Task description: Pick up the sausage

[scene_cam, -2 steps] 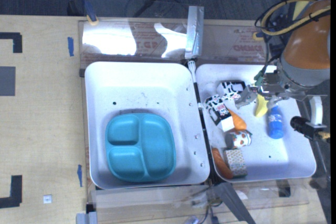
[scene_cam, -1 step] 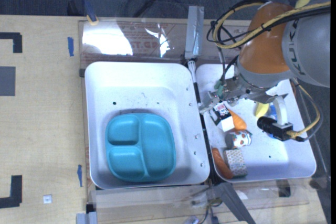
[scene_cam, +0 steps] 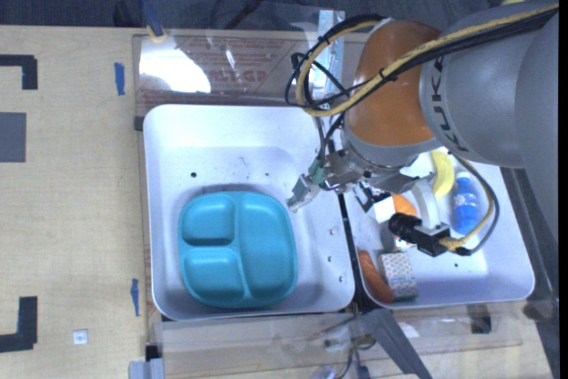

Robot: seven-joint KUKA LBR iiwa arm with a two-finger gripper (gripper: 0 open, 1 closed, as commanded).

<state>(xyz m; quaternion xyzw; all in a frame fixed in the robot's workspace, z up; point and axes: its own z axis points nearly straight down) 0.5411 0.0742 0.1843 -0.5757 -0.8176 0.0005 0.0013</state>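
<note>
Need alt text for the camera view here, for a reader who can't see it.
A grey arm with an orange band reaches from the right over two white bins, its gripper above the left bin near a blue divided plate. The right bin holds small items, including a reddish sausage at its front left corner.

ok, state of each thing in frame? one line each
end effector: over the left bin's right side, near the divider, nothing seen in it
sausage: lying in the right bin's near-left corner, partly under a patterned block
patterned block: resting against the sausage
teal tray: flat in the left bin, its three compartments hold nothing
right bin: holds several small items, partly hidden by the arm
</note>
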